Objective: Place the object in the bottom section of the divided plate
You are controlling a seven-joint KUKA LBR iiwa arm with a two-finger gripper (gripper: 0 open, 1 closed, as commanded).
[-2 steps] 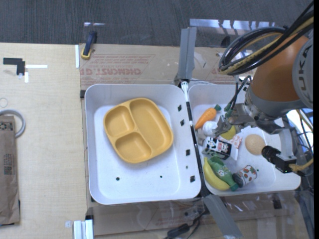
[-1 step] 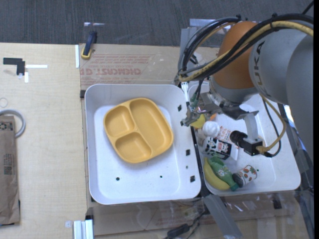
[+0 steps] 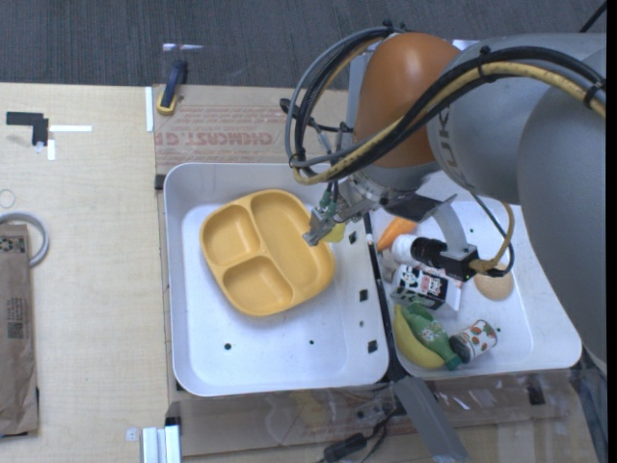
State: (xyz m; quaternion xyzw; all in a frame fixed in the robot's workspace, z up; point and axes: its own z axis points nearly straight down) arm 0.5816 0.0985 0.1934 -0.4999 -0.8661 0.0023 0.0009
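While the claw (image 3: 322, 228) hangs over the right edge of the yellow plate (image 3: 265, 251), closed on a small yellow thing (image 3: 334, 228), it must next go to the bottom part.

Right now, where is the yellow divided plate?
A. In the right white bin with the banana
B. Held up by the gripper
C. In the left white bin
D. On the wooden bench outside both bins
C. The yellow divided plate lies flat on the floor of the left bin, while the banana sits in the right bin.
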